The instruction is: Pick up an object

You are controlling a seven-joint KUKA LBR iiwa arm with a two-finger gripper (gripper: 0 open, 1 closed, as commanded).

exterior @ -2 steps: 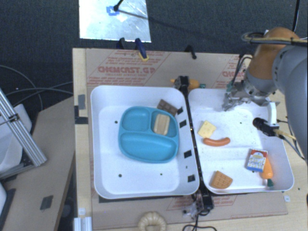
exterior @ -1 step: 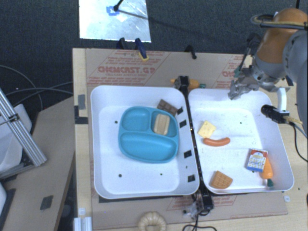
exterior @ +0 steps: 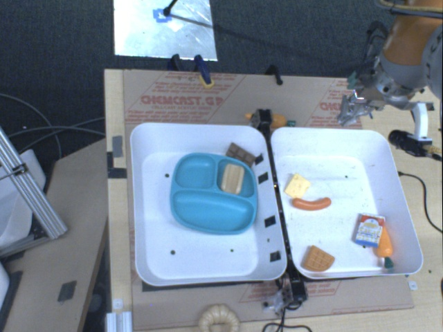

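Observation:
The right bin (exterior: 387, 185) holds a yellow cheese wedge (exterior: 297, 185), a sausage (exterior: 311, 203), a waffle (exterior: 318, 259), a small juice carton (exterior: 368, 229) and an orange carrot (exterior: 384, 245) beside the carton. In the left bin (exterior: 149, 185) lies a blue divided plate (exterior: 208, 203) with a tan bread piece (exterior: 232, 179) in its upper right compartment. A brown block (exterior: 241, 153) rests against the plate's far rim. My gripper (exterior: 351, 111) hangs over the cardboard just beyond the right bin's far edge, apart from every object, with nothing in it.
The bins sit on a cardboard sheet (exterior: 187, 99) held by clamps (exterior: 202, 71). A yellow item (exterior: 278, 121) lies behind the bins' junction. A doughnut-shaped thing (exterior: 218, 319) sits at the front edge. Cables (exterior: 415, 144) run at the right, and a metal rail (exterior: 28, 192) stands at the left.

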